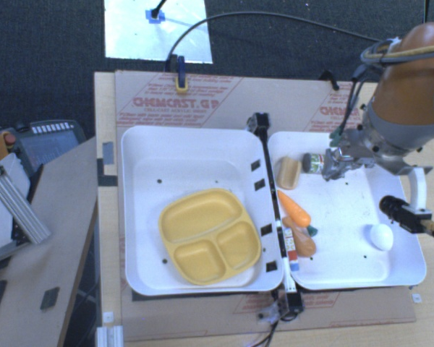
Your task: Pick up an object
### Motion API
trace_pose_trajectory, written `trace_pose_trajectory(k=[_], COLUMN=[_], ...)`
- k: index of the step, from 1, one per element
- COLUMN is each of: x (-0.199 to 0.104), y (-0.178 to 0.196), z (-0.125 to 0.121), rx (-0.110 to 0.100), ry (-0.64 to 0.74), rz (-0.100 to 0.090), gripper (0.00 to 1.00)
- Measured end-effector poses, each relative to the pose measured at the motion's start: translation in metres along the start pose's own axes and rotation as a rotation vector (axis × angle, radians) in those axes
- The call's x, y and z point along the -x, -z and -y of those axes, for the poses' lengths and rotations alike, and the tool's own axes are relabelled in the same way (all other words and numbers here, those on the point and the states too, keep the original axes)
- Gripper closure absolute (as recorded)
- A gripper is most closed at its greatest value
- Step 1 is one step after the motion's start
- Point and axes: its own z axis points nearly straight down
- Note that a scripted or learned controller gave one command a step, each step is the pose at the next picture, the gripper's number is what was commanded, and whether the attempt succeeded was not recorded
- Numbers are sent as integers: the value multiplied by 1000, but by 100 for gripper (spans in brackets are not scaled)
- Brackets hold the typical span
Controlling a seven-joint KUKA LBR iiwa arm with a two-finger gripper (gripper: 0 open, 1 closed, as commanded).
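1. The arm (409, 85) is down over the far end of the right bin (347, 270), with the jaws hanging low above the bin floor. I can't tell from this angle whether the jaws are wide or narrow because the wrist hardware hides it. I don't see anything clearly between them.
2. The closest thing to grab is a small can (312, 163), just beside the jaws on their camera-left side. It might be touching them, I can't call it. It looks tipped on its side with its long axis pointing roughly at the jaws, so I'd guess it rolls or scoots if nudged end-on.
3. Past the can, going the same way from the jaws, there's a tan bread-looking piece (288, 173) up against the divider wall.
4. Closer to the camera than the jaws there's a carrot (294, 208) lying at a slant. A white egg (380, 236) sits well apart from it on the other side.
5. My read is that nothing's picked yet. It comes down to a short sideways shift onto the can, then closing across its short width, not its length.
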Motion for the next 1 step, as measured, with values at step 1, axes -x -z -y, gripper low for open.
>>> trace_pose_trajectory(k=[1], x=[-54], y=[-16], z=[-19], rx=[0], ry=[0], rz=[0], gripper=[100])
